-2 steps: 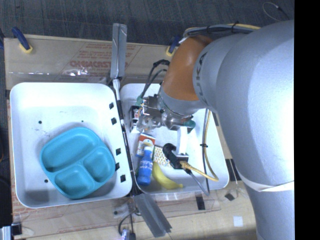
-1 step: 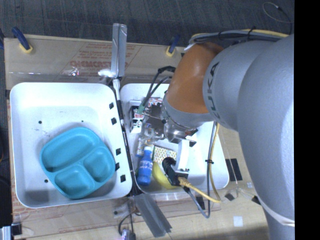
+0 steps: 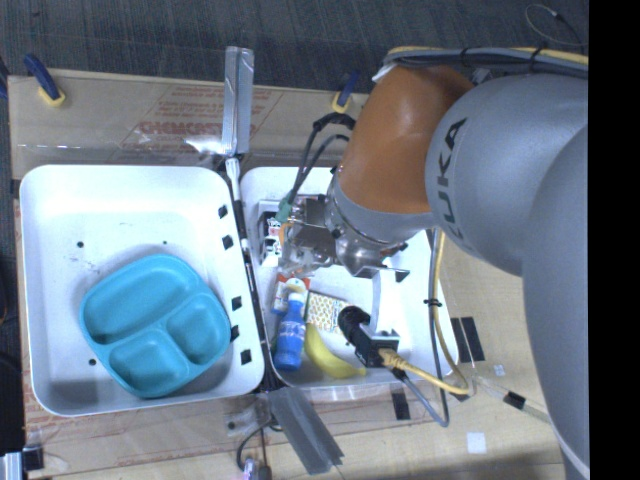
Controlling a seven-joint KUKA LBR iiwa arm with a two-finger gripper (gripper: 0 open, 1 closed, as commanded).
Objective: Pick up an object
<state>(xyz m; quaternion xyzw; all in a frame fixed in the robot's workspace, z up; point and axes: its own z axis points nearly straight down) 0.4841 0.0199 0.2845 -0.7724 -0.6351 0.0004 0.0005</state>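
- Blue plastic bottle (image 3: 289, 336) with a white and red top lies in the right bin (image 3: 420, 388), near its left wall, just under the gripper (image 3: 296, 258). It looks light, stiff and smooth, likely to roll; I'd take it across the middle of the body.
- Yellow banana (image 3: 328, 358) lies just beside the bottle, soft and easy to bruise, so a gentle pinch at mid-length suits it.
- A patterned packet (image 3: 322, 311) sits between them, flat and hard to grip.
- Whether the jaws are released or clenched, I cannot tell; the wrist hides them.
- Count: two bins, one bottle, one banana, one packet, one blue divided tray (image 3: 152, 325) in the left bin (image 3: 60, 218).
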